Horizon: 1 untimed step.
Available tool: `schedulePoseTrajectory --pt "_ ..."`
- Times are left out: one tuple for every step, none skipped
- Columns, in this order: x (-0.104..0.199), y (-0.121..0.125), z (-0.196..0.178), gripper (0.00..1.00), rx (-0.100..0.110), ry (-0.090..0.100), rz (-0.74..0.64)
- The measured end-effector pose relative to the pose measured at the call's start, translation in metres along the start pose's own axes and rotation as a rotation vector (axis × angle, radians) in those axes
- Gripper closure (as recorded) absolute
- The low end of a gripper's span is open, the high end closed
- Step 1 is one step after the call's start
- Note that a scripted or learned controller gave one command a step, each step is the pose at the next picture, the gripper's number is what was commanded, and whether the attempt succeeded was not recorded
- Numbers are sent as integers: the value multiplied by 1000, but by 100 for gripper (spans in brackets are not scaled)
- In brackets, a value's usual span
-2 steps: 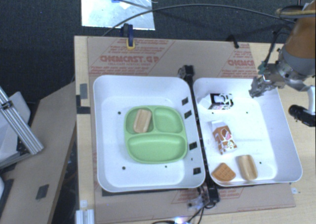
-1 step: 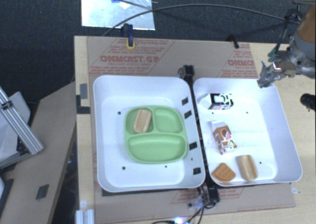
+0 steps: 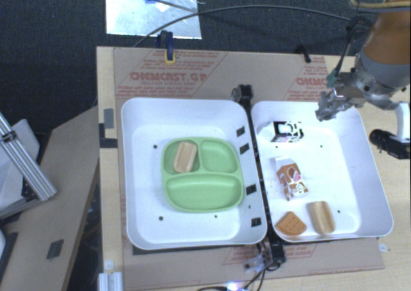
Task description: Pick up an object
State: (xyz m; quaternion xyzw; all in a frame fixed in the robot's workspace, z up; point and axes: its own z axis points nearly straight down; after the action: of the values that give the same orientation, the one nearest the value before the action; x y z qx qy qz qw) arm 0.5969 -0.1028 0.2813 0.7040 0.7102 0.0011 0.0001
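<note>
My gripper (image 3: 326,108) hangs over the back right corner of the right bin (image 3: 366,155), its tips pointing down and left. Nothing shows between its tips. In that bin lie a small black and white item (image 3: 286,130) near the back, an orange and white packet (image 3: 291,180) in the middle, a round waffle-like cookie (image 3: 291,224) at the front, and a tan bread-like piece (image 3: 321,216) beside it. The gripper is to the right of the black and white item and apart from it.
The left bin (image 3: 141,155) holds a green divided plate (image 3: 204,187) with a tan piece (image 3: 185,156) in its upper left compartment. A black divider with clips (image 3: 252,155) runs between the bins. A blue clamp (image 3: 168,44) stands at the bench's back edge.
</note>
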Motion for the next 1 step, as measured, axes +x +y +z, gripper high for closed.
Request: schedulePoseTrajectory --pt "56 -11 18 100 2 1 -1"
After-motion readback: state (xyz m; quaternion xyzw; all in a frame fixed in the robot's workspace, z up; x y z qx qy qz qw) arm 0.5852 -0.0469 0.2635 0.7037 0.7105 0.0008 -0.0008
